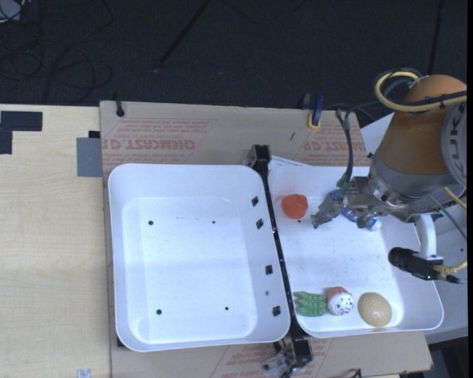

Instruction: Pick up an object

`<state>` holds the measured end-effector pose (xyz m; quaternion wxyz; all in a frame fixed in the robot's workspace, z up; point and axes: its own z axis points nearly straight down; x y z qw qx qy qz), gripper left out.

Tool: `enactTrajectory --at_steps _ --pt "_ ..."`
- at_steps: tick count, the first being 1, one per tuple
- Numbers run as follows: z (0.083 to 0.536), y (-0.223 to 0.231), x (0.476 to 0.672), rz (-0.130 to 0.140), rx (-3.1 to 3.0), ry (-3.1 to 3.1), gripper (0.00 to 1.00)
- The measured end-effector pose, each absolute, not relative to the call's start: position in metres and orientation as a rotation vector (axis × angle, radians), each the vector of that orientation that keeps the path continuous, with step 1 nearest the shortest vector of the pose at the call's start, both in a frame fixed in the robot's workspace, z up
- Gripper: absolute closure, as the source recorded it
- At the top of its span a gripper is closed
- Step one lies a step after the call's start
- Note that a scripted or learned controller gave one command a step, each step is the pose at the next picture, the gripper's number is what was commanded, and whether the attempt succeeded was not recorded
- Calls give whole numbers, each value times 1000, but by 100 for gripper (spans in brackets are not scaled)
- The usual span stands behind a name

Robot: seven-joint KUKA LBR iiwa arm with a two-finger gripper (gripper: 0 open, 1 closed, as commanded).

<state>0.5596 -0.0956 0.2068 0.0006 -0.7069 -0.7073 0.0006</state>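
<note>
A small red-orange ball (294, 205) lies in the right bin (378, 266) near its far left corner. Along that bin's near edge sit a green leafy toy (309, 302), a red-and-white round toy (340, 301) and a tan egg-shaped object (374, 309). My gripper (328, 213) hangs over the right bin, just right of the red-orange ball, with its dark fingers pointing left and down. Nothing shows between them. The grey arm with its orange band (422, 124) reaches in from the right.
The left bin (142, 203) stands beside the right one, with a black divider strip (272, 242) between them. Both rest on a cardboard sheet (197, 136). A black cylinder (410, 262) juts over the right bin's right rim.
</note>
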Motion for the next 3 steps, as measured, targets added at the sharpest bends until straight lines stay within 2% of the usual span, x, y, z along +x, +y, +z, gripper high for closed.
enactTrajectory --at_steps 3 --pt "207 -96 560 2 -2220 -2221 0"
